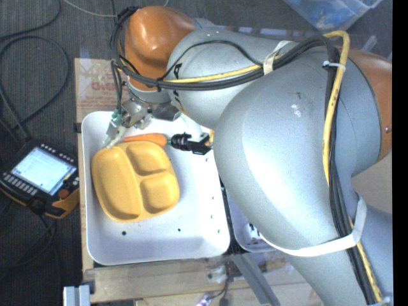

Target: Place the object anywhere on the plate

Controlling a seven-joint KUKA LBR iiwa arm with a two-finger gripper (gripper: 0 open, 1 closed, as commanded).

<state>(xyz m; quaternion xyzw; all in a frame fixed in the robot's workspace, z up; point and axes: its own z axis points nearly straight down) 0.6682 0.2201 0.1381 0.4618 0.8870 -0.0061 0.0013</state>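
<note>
One yellow three-compartment plate (135, 180) in the left white bin (191, 234), one orange carrot (150, 139) touching the plate's far rim, one gripper (116, 125) beside the carrot, finger state indiscernible.

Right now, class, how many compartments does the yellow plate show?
3: on the yellow plate, one along the left side, one at upper right, one at lower right. None seem hidden.

A large grey robot arm (280, 145) reaches in from three o'clock over a white bin (159, 234). A yellow divided plate (135, 182) lies in the bin. An orange carrot (150, 139) touches the plate's twelve o'clock rim, with the gripper (121, 123) at eleven o'clock of it.
</note>
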